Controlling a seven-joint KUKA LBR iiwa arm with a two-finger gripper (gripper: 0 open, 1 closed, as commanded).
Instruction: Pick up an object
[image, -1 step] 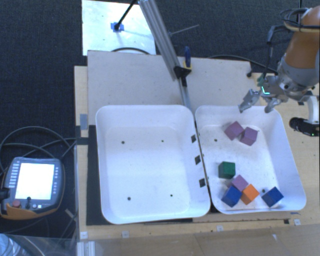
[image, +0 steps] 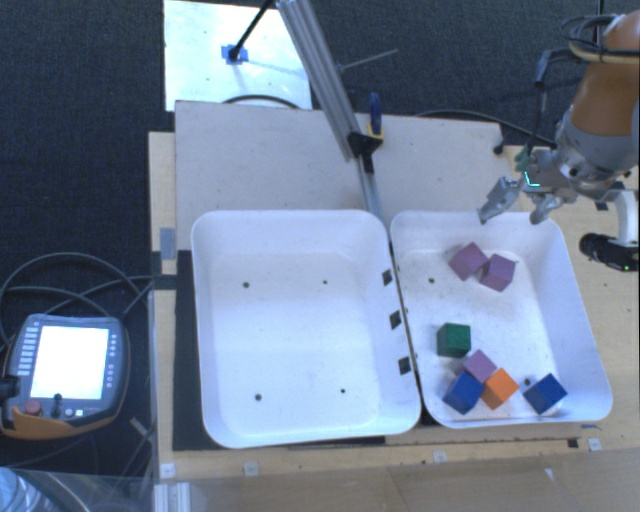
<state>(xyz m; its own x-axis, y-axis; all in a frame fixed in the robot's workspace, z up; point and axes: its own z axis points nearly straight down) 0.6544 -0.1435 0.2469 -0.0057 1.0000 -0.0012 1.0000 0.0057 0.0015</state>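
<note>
Where claw (image: 520, 203) hovers: 7 blocks (image: 454, 339).

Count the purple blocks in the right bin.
3: two purple blocks touching near the far side, one at the near side among the blue and orange blocks.

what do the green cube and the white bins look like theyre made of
Green cube: probably painted wood or foam, going by its matte, even colour and crisp edges. White bins: likely moulded plastic, smooth with rounded rims and a slight sheen, though the look can't confirm it.
</note>
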